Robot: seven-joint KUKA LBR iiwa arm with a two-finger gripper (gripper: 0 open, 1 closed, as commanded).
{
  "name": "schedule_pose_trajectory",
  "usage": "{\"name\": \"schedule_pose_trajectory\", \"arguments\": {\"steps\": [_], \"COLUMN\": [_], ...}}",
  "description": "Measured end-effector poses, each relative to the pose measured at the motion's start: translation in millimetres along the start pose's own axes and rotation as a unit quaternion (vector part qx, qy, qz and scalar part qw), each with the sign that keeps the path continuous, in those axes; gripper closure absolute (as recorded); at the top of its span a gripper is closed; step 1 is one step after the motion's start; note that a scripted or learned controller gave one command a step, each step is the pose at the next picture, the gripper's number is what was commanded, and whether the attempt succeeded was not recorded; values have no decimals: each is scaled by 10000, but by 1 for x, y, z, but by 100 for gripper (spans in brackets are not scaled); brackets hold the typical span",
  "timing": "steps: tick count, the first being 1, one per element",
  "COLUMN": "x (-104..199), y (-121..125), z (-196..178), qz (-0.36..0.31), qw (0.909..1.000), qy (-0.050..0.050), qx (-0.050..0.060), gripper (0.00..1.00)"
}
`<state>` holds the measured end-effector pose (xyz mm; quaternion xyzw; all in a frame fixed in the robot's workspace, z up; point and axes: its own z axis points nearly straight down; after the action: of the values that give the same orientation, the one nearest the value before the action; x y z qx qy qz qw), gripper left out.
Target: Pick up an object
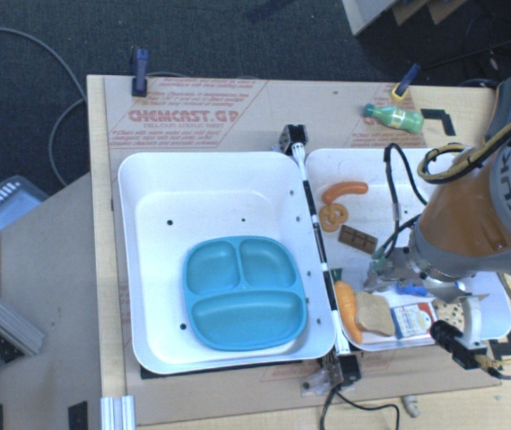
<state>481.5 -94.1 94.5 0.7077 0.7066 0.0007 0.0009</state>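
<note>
The arm (471, 213) reaches in from the right and hangs low over the right bin (363, 164), its bulk covering much of that bin's near half. The end effector (390, 274) sits somewhere under the wrist, near a small blue piece (411, 288); whether it is spread or pressed together cannot be told, and nothing can be seen pinched in it.

The pickable things all lie in the right bin. A sausage (344, 189) and a pretzel (333, 216) sit toward the far left, a chocolate bar (358, 238) just near of them, and a carrot (347, 310), a bread slice (375, 315) and a small carton (411, 320) crowd together at the near edge. The left bin (148, 186) holds a blue divided plate (243, 291).

The main risk appears to be the crowding. The carrot, bread and carton touch or overlap, so a closing grip could catch two at once, or shove one aside and come up with nothing. The carrot lies against the wall between the bins, which may block a descent beside it. The bread is flat and would likely slip. Cables (399, 173) looping off the wrist could snag the bin rim.
</note>
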Motion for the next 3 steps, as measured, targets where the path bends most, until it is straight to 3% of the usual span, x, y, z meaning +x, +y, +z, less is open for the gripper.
{"name": "schedule_pose_trajectory", "arguments": {"steps": [1,2,3], "x": [15,15,-30], "y": [-2,-2,30], "z": [-106,-106,-55], "qz": [-10,-9,-3], "qw": [10000,10000,10000], "qy": [0,1,-2], "qx": [5,12,13], "gripper": [100,0,0]}}
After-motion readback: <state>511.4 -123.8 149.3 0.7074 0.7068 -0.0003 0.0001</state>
